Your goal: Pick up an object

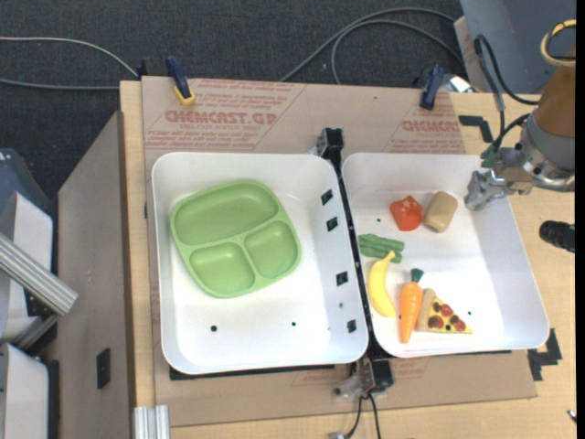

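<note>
Worktop [228, 108]: brown board carrying two shallow white bins side by side.

Left bin [174, 337]: one green divided plate [236, 237], three compartments, lying toward the bin's far left corner.

Right bin [512, 282]: red pepper-like toy [407, 212] touching or just beside a tan block [441, 211], both near the far edge; green bean pod [379, 244] by the left wall; yellow banana [380, 284] below it; orange carrot [410, 308] just beside the banana; pizza slice [445, 317] near the near right corner, touching the carrot.

Tool [483, 188]: at the right bin's far right corner, near the tan block, apparently holding nothing; how far its fingers are spread cannot be told at this size.
</note>
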Controlling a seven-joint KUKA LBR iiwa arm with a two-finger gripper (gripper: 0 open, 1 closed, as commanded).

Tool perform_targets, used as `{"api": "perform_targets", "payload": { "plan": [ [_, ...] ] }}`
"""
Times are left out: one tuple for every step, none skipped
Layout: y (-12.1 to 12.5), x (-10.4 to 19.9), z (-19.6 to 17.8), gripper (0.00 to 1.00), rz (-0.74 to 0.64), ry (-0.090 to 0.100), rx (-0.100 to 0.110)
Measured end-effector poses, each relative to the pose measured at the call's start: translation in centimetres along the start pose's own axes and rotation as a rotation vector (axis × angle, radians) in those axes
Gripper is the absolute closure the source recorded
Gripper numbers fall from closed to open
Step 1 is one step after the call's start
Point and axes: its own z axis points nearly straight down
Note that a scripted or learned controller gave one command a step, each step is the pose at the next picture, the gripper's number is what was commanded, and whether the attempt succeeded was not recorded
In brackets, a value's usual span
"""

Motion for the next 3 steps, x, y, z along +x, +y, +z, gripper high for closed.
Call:
{"api": "perform_targets", "payload": {
  "plan": [
    [-0.3, -0.4, -4.6, 1.0, 0.001, 0.0, 0.0],
    [-0.2, -0.4, -10.0, 1.0, 0.0, -0.001, -0.001],
    [0.4, 4.6, -8.7, 1.0, -0.003, 0.004, 0.009]
  ]
}}
